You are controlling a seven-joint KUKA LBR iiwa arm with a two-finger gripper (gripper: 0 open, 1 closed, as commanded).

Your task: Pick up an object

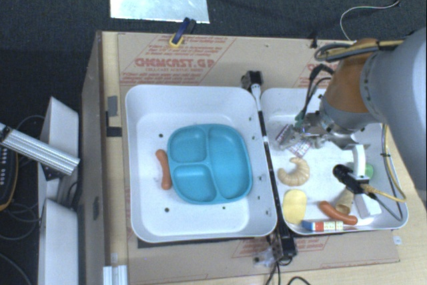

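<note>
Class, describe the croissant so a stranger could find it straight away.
Start at the right bin, where the arm reaches in. Near its middle, just below the hand, lies the croissant. It is the one tan, curved, ridged piece; the yellow lump below it is smooth.

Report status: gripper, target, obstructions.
Gripper low in right bin, nothing seen held. Croissant just below it. Lemon, sausage nearby.

Robotics lab: cardboard-topped bench, loose cables, white bins.
</note>
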